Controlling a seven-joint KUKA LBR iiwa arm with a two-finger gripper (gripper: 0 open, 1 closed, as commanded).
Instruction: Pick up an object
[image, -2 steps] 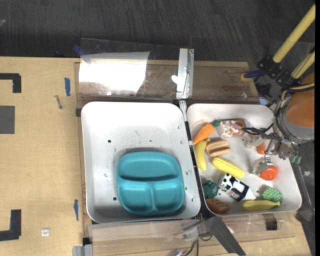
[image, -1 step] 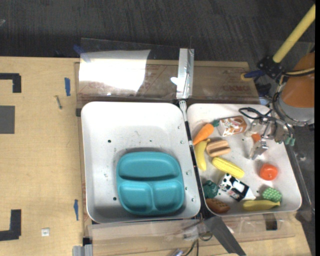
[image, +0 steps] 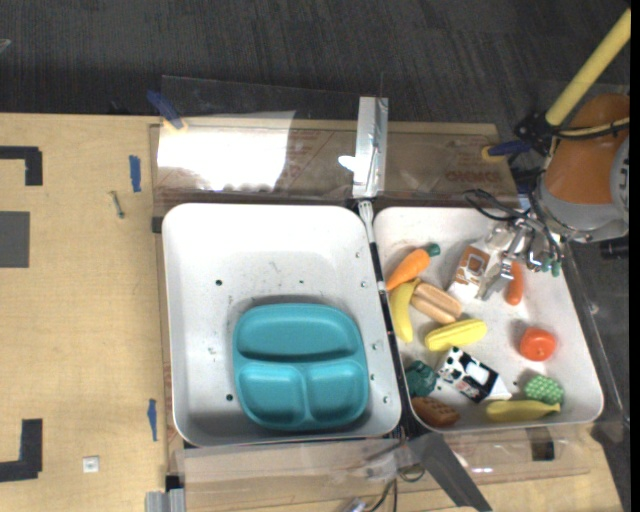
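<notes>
The arm's jaws hang over the far right part of the right bin; whether they are apart or together cannot be told. Toy food lies in that bin: a carrot, a banana, an orange fruit. A teal tray sits in the left bin.

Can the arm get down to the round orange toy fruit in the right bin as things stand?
Probably yes: the round orange toy fruit lies alone on bare bin floor, nothing over it, and the tool hangs just above-left.
</notes>
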